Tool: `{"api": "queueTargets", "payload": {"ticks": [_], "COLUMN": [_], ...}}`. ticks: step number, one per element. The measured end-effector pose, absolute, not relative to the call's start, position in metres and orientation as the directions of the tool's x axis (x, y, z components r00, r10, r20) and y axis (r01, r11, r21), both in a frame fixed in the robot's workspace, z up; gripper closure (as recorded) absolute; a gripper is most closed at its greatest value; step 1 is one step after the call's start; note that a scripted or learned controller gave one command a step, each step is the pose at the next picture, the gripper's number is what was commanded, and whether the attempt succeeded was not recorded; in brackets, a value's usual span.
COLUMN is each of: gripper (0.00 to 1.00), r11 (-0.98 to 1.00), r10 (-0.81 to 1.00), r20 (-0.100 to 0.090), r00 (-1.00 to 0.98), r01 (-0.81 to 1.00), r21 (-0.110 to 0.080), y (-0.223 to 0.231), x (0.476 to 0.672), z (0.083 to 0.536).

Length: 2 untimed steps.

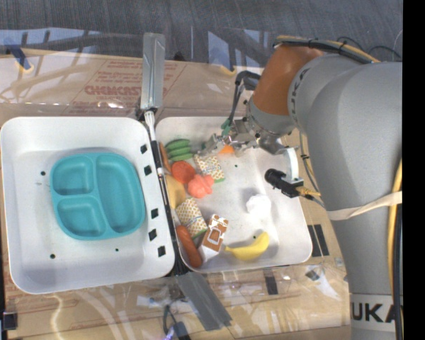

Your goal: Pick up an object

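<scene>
Our gripper (pixel 225 142) hangs over the right bin's (pixel 287 222) upper part; we cannot tell its state. Below it we count one banana (pixel 249 247), one green item (pixel 177 148), two reddish pieces (pixel 193 178). The left bin (pixel 28 147) holds one teal tray (pixel 97 195).

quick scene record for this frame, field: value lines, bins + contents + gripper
left bin: teal divided tray
right bin: banana, white lump, green item, red-orange items, patterned pieces
clutter: packed along the right bin's left side
gripper: over the right bin's upper part, near an orange piece
arm: reaches in from the right
</scene>
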State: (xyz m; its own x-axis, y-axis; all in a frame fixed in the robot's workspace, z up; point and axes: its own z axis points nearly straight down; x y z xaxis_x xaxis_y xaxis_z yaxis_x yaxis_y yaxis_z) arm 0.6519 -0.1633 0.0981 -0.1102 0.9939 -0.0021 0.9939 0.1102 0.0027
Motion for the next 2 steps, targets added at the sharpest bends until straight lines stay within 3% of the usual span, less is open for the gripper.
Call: {"api": "queueTargets", "payload": {"ticks": [1,2], "gripper": [0.00,1.00], "r11": [0.356,0.361], "r10": [0.935,0.933], "r20": [-0.002,-0.004], "r00": [-0.356,-0.361], "r01": [0.935,0.933], "r21": [-0.015,-0.007], "y": [-0.162,-0.160], "x": [0.654,0.657], "z": [0.098,0.110]}}
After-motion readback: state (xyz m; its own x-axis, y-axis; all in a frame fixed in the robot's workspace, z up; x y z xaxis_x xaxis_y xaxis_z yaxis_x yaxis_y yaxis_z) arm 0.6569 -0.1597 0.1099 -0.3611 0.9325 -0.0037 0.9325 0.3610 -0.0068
